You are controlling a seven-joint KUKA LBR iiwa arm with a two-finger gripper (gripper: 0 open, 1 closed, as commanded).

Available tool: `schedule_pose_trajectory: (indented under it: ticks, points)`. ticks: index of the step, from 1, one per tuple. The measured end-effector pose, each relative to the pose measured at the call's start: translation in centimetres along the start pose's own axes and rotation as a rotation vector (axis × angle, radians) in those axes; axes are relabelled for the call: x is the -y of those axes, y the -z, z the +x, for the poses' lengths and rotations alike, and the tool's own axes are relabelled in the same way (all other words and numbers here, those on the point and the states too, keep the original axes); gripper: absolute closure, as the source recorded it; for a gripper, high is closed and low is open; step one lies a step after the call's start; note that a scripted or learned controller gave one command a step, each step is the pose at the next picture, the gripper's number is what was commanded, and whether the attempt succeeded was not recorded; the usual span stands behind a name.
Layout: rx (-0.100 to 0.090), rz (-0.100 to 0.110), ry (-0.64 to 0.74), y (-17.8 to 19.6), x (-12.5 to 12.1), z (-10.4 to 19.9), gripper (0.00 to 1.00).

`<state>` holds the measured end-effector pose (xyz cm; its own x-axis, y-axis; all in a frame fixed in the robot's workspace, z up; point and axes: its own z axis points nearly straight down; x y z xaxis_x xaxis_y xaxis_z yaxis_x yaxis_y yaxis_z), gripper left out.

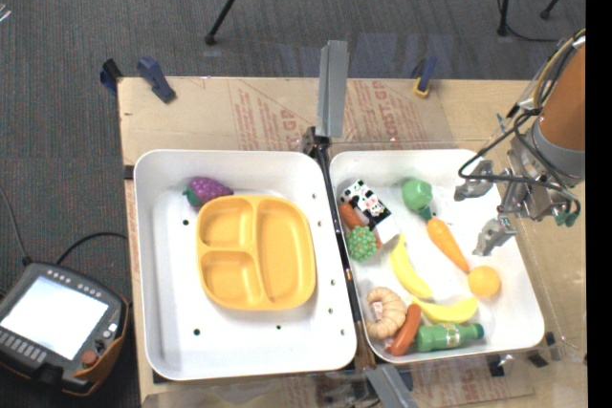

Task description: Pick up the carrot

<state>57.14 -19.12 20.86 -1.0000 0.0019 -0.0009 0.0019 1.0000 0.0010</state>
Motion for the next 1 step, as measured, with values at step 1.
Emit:
schedule_pose_trajectory:
  ticks: [1]
  points:
    - [-0.004,-0.003,0.126,-12.38,-1.02,-1.01,0.0]
